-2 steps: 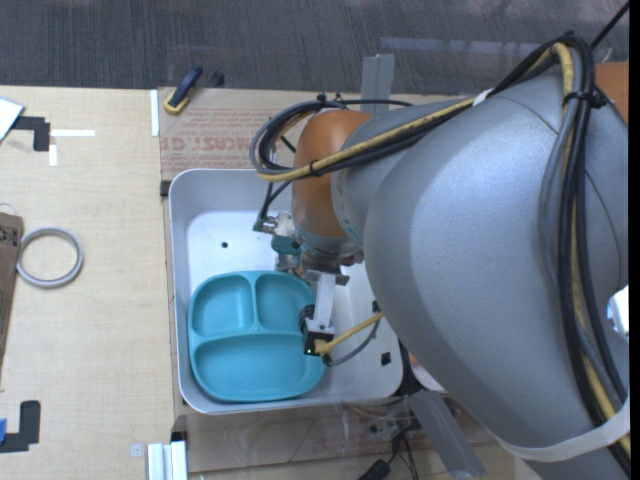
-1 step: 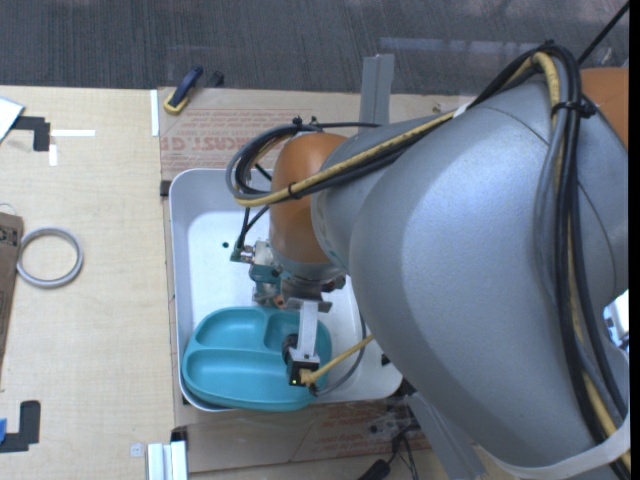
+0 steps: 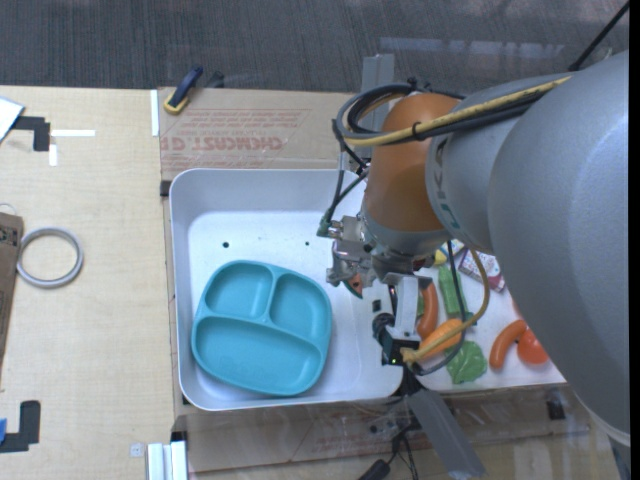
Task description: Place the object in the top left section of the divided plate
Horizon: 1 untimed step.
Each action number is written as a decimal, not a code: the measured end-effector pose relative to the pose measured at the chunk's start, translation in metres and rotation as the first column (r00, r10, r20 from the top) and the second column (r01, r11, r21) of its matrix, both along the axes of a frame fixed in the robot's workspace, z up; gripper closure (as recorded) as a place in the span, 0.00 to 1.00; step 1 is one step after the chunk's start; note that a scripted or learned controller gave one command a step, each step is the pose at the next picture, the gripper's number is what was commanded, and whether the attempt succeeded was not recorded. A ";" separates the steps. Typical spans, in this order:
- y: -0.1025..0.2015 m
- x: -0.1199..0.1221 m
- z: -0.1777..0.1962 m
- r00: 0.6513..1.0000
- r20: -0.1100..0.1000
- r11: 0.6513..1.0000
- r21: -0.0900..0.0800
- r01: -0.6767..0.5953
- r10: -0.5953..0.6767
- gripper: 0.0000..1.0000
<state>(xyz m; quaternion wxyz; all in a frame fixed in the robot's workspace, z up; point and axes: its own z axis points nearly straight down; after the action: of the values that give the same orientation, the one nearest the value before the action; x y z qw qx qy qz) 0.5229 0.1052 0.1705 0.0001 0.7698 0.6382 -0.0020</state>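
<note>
Arm: grey, with an orange band (image 3: 405, 168); it reached in from the right and covered most of the right bin.
Gripper: the gripper (image 3: 352, 271) hung below the orange band, over the right side of the left bin and just right of the plate. Whether it was apart or together could not be told from this angle.
Left bin: the shallow white left bin (image 3: 250, 203) sat in the middle of the surface, with two small dark specks on its floor on the far side.
Divided plate: the teal divided plate (image 3: 262, 330) lay flat in the near-left part of the left bin. It had two smaller sections on its far side and one long section on its near side.
Right bin: only a near strip of the right bin (image 3: 497, 376) showed past the arm.
Object: small toy foods lay in the right bin, well apart from the plate. They were an orange piece (image 3: 441, 338), a green leafy piece (image 3: 466, 364), an orange-red curved piece (image 3: 509, 342) and a green stick (image 3: 450, 290). Which one the task meant could not be told.
Surface: the pale wooden surface (image 3: 90, 348) lay left of the bins.
Loose items: a grey tape ring (image 3: 47, 256) lay on the surface, well left of the left bin. A sheet of cardboard (image 3: 245, 133) with red print lay just beyond the left bin, and a blue-and-yellow tool (image 3: 183, 89) lay at its far-left corner.
</note>
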 end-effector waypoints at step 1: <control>0.080 -0.017 -0.069 0.998 0.008 0.998 -0.001 -0.068 0.068 1.00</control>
<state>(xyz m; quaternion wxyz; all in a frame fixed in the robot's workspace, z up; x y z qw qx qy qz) 0.5061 0.1855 0.1010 0.0028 0.7476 0.6642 0.0007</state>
